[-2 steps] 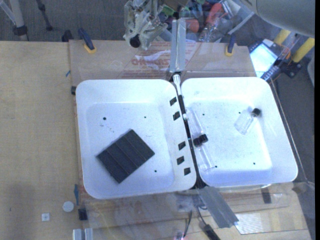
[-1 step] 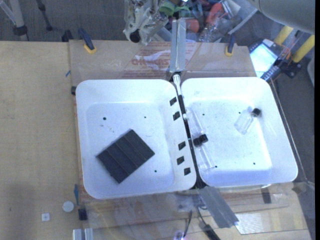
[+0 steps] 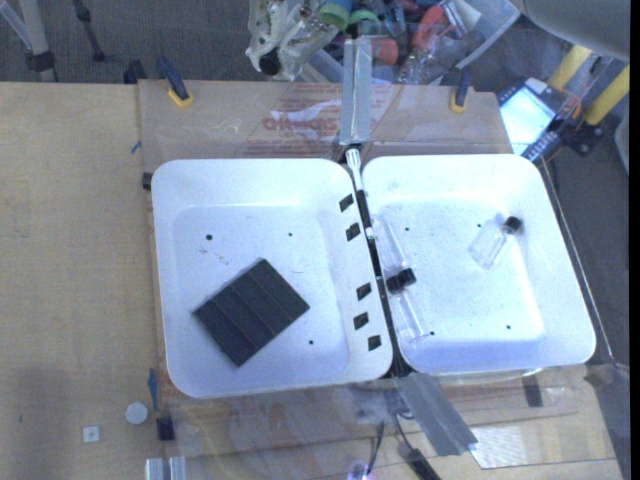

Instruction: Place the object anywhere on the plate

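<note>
A small clear bottle (image 3: 492, 241) with a dark cap lies on its side in the right bin (image 3: 560, 268), toward the bin's upper right part, its cap pointing up and to the right and its see-through body hard to pick out against the white floor. A second clear bottle with a black cap (image 3: 402, 290) lies along the right bin's left wall, just beside the divider between the bins. The plate (image 3: 251, 310), a dark square slab with ribbed lines, rests at a tilt on the floor of the left bin (image 3: 180, 198), well apart from both bottles. The arm (image 3: 575, 3) shows as a pale grey curved shell at the upper right corner, high above the bench (image 3: 60, 268) and outside the bins; whether its gripper is wide or narrow cannot be told.
</note>
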Controlling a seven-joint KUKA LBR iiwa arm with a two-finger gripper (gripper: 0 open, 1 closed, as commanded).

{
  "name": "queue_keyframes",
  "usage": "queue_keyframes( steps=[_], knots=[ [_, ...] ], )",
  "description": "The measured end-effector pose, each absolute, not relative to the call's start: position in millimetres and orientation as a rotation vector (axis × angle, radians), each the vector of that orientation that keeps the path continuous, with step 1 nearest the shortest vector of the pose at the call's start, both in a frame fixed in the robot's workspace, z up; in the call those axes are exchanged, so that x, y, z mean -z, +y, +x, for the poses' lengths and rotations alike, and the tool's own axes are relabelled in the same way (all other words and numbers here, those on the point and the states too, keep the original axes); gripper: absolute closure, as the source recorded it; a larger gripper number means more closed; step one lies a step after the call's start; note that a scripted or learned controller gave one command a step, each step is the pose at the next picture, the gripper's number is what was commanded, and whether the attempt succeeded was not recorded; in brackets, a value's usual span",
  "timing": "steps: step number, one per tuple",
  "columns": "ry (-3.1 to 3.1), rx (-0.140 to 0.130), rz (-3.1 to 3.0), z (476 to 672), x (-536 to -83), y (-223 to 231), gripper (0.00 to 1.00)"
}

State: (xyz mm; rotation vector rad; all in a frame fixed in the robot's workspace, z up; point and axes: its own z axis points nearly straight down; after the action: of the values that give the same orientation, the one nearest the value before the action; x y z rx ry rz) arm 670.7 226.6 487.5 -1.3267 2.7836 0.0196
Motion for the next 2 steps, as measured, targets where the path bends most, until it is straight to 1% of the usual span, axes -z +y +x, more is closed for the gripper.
queue_keyframes(
  steps=[2],
  knots=[
    [2.765,-0.029,-1.309,672.2,-513,227,1.0]
  ],
)
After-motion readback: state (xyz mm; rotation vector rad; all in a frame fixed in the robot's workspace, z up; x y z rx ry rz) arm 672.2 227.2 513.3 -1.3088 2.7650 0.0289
